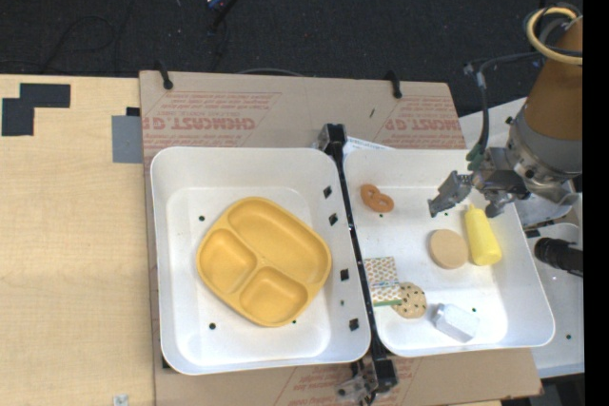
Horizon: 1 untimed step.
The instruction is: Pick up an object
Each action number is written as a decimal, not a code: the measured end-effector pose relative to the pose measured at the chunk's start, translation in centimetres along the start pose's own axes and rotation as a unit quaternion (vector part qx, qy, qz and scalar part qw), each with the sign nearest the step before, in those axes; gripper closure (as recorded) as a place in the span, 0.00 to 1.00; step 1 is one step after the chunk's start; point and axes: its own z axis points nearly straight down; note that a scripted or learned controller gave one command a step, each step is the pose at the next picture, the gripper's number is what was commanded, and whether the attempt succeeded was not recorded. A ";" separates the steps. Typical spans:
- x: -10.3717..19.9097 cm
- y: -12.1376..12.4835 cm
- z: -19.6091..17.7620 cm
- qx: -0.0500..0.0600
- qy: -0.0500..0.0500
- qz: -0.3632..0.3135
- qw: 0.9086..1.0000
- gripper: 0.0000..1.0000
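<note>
In the right bin (533, 323) lie a small orange pretzel (377, 199), a round tan disc (448, 249) touching a yellow cylinder (481, 236), a patterned packet (382, 280), a speckled cookie (411, 300) and a pale grey block (454, 320).

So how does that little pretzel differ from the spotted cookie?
The pretzel is orange-brown and looped with holes; the cookie is a pale solid disc with dark specks. The pretzel lies alone near the right bin's far side; the cookie sits near the front, touching a patterned packet. Both are small and lie flat.
</note>
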 end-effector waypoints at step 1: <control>0.0 0.2 -0.6 -0.005 -0.001 -0.001 1.000 0.00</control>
